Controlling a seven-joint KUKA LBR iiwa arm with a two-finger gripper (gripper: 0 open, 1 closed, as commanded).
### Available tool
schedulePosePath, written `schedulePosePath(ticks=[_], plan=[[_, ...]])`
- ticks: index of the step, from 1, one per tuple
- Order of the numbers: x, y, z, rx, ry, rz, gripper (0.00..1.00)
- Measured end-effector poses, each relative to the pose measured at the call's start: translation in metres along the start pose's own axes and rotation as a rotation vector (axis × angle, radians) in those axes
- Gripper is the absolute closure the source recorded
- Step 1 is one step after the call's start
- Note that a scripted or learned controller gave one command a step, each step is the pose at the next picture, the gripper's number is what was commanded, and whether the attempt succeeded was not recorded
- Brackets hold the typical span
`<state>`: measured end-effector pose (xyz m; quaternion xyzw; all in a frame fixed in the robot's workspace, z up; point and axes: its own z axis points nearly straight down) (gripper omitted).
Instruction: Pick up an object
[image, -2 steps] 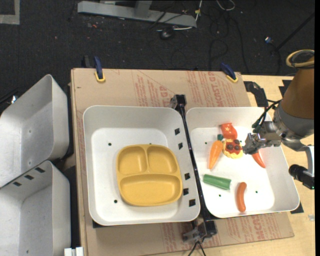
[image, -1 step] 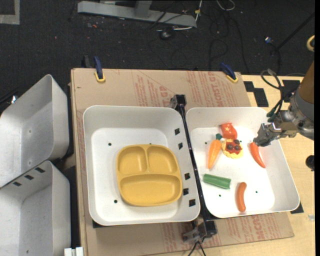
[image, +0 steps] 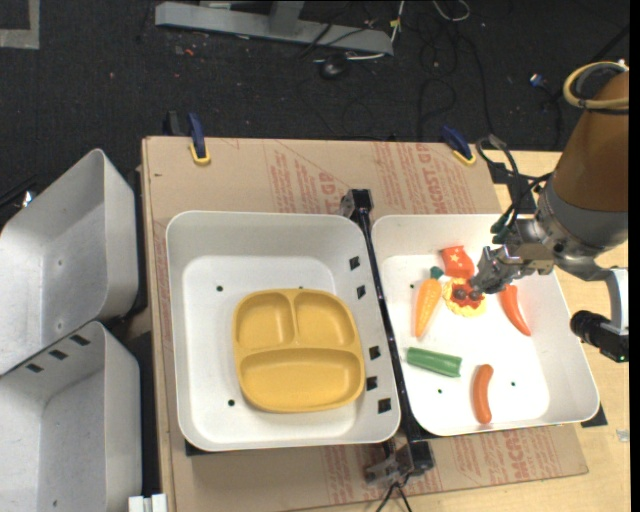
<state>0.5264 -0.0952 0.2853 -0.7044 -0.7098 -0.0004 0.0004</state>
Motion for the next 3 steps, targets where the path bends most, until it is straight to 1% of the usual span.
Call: schedulePosePath(ticks=[1,3], plan=[[0.059,0.006,0.013,0.002,-0.001,0.002,1.00],[0.168,0.010,0.020,0.000,-0.001,0.001,1.00]])
